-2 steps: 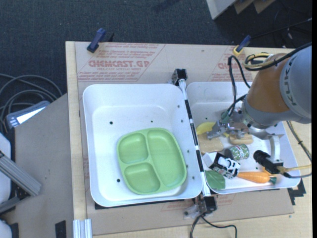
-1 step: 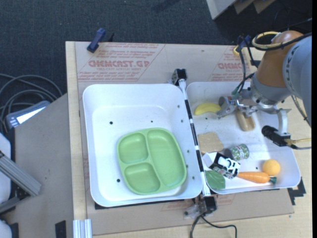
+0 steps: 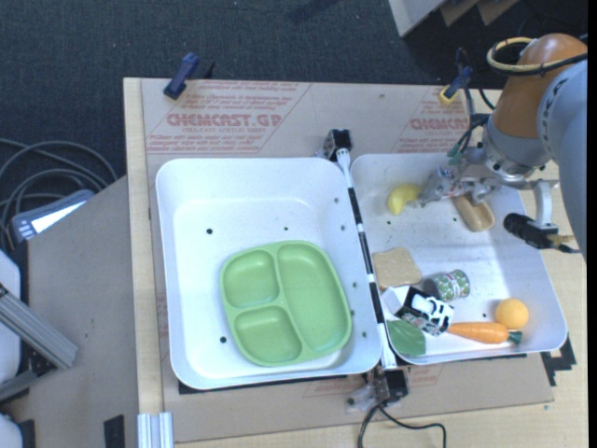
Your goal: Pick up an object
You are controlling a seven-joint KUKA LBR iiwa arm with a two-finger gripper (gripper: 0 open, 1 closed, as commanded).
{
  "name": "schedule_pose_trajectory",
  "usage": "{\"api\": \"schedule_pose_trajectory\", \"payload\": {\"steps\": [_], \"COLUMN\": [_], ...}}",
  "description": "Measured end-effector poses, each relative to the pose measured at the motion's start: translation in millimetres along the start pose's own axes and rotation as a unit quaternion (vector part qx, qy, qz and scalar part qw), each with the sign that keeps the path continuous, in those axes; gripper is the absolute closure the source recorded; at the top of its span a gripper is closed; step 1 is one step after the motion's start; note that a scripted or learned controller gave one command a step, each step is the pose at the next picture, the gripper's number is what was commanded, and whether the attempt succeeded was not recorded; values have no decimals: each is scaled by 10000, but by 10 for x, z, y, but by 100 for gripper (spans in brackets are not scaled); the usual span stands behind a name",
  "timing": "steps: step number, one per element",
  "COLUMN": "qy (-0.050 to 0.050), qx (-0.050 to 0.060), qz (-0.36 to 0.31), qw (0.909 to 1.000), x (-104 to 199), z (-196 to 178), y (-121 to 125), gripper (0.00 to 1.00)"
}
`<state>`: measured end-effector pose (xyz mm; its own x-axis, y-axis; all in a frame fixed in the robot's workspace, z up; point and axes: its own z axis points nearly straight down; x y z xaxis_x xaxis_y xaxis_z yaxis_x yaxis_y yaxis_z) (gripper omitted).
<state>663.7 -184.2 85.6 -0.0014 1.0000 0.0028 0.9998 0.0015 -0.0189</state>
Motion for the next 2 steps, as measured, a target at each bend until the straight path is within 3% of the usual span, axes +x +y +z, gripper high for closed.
{"api": "schedule_pose_trajectory", "payload": {"steps": [1,2], "qy": [137,-13], "qx": [14,-86], "qz": [-31,-1], "qw": [9999,10000], "x": [-197,370], "z": [-23,-10], "y": [38,34], "gripper": [0,0]}}
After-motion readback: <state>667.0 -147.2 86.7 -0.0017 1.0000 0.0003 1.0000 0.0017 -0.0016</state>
